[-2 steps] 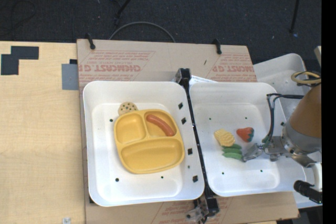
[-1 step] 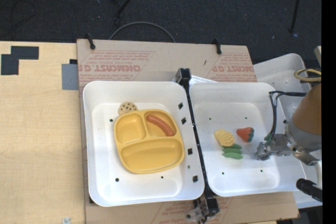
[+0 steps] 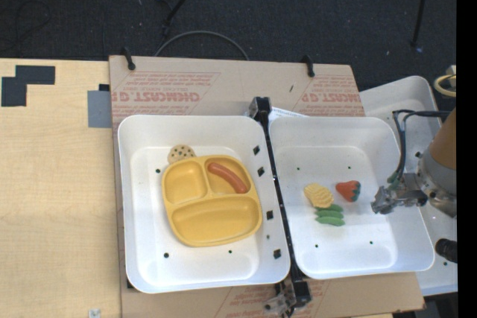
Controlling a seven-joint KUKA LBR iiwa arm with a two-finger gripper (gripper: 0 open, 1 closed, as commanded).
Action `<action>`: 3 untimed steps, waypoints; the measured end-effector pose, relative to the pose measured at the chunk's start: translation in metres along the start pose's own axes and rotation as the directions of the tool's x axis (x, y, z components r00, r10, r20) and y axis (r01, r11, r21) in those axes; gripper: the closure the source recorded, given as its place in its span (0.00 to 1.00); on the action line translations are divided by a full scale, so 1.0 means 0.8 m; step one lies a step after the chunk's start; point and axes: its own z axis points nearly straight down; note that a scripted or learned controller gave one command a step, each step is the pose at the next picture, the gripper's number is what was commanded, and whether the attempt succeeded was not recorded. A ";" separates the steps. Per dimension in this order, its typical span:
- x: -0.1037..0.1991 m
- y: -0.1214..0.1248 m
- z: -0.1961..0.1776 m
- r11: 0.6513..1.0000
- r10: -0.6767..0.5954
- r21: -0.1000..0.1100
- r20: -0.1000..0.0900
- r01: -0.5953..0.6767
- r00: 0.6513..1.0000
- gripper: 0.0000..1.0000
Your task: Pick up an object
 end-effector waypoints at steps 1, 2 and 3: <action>0.007 0.000 -0.055 1.000 0.000 0.000 0.000 0.000 1.000 1.00; 0.004 0.002 -0.108 1.000 0.000 0.001 0.000 0.000 1.000 1.00; 0.078 0.002 -0.094 1.000 -0.003 0.006 -0.004 0.003 1.000 1.00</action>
